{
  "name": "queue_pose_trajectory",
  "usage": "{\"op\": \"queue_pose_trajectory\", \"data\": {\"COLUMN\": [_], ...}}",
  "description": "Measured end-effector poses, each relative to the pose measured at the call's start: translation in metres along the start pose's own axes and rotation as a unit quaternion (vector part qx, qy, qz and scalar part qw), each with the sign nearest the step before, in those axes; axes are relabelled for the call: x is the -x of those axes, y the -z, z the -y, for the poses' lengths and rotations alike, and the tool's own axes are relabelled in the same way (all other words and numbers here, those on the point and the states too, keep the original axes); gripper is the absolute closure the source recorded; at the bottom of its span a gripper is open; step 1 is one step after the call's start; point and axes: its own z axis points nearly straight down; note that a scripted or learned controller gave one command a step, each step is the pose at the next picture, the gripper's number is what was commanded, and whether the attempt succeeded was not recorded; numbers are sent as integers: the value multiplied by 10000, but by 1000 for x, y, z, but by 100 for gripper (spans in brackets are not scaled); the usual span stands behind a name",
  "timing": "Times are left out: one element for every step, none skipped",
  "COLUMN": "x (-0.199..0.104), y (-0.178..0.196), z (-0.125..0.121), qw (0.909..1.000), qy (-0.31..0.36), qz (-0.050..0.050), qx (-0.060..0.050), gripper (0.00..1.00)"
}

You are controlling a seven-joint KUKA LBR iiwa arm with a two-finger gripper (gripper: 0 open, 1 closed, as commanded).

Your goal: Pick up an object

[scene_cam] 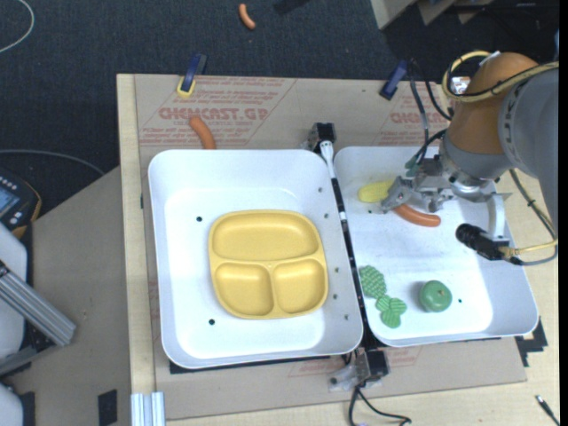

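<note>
The right bin [497,313] holds a yellow banana-like piece [374,190] at its back left, an orange-red sausage [419,216] just right of it, a green apple [435,295] at the front and green leafy pieces [380,293] at the front left. My gripper [410,198] hangs low over the back of this bin, right above the sausage and next to the yellow piece. The wrist with its orange band [484,118] rises behind it.
The left bin [177,264] holds a yellow three-compartment tray [266,262]. An orange sausage [203,132] lies on the cardboard behind the left bin, another [247,16] on the dark floor. Clamps [189,74] sit at the board's back edge. A black cable part [479,240] hangs over the right bin.
</note>
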Motion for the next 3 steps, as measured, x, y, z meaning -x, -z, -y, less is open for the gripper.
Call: {"op": "queue_pose_trajectory", "data": {"x": [0,0,4], "y": [1,13,71], "z": [0,-1,7], "qw": [10000,10000,10000], "qy": [-3,-7,-7], "qz": [6,10,24], "qx": [28,44,79], "gripper": [0,100,100]}}
